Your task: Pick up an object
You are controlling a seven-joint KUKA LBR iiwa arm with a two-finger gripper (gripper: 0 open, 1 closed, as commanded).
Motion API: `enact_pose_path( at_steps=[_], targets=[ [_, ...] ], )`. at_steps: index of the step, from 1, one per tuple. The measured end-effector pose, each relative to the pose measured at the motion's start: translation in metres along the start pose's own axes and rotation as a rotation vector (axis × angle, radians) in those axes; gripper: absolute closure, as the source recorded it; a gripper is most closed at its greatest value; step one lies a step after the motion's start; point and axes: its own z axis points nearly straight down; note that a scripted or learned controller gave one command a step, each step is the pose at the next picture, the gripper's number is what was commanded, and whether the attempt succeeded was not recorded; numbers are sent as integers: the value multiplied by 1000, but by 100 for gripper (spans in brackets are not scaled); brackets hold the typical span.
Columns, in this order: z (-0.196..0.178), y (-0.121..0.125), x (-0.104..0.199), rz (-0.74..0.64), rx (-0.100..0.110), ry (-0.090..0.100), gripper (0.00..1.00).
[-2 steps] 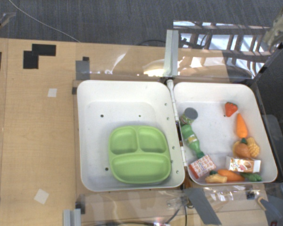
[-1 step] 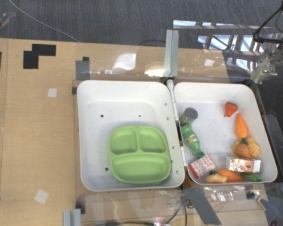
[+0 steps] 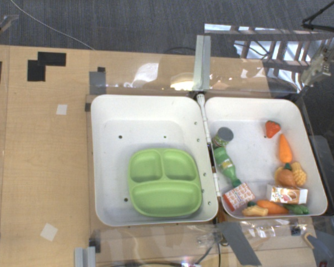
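Wood-grain bench (image 3: 39,149), matte, w/ black square marks at far left. Left bin (image 3: 103,149): white, shallow, smooth plastic, rounded corners. In it, towards the front, green tray (image 3: 165,181): glossy plastic, rounded rectangle, 3 compartments (2 small at back, 1 wide at front), lying flat.

Right bin (image 3: 247,121): same white shell, touching left bin along the centre seam. Pickable items all here, mostly front and right. Green bottle (image 3: 226,163) w/ grey round cap, lying along the left wall. Just in front, small red-white printed box (image 3: 239,196), tilted. Orange carrot (image 3: 269,207), tapered, flat at the front wall. Red strawberry (image 3: 273,128), alone near the back right. Second carrot (image 3: 285,148), beside the right wall. Below it, round orange fruit (image 3: 284,176) touching knobbly yellow piece (image 3: 299,175). White-orange carton (image 3: 288,194) lying in the front right corner.

Claw: spread or pressed together, can't tell; nothing seen held.
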Motion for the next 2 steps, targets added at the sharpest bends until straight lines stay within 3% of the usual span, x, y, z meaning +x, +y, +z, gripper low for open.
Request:
enact_pose_path(
  at_steps=[1,2],
  targets=[
    [126,35,42,-5,-1,16,100],
    [53,63,32,109,-2,-4,100]
  ],
)
